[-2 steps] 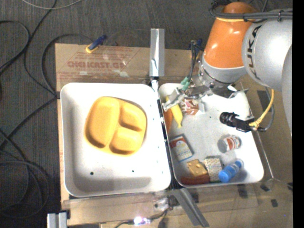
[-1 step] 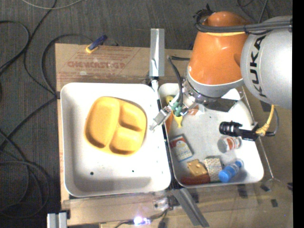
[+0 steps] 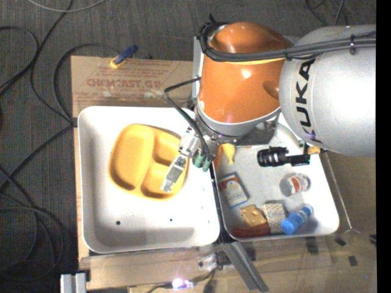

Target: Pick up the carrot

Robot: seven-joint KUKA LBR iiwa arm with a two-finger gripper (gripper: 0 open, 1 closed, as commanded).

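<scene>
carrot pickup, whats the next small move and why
Probably swing the gripper back toward the right bin. It hangs over the yellow tray in the left bin, and I can't pick out a carrot there; the small items lie in the right bin.

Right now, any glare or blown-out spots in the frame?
Camera view: bright glare streak on the glossy orange band of the arm; the grey KUKA link is nearly washed out; a soft shine lies on the yellow divided plastic tray; the left white bin reads evenly lit; small items in the right white bin look soft.

Yellow tray (image 3: 137, 154); white bins (image 3: 91, 182); orange arm band (image 3: 241, 72); blue bottle (image 3: 296, 220).
</scene>
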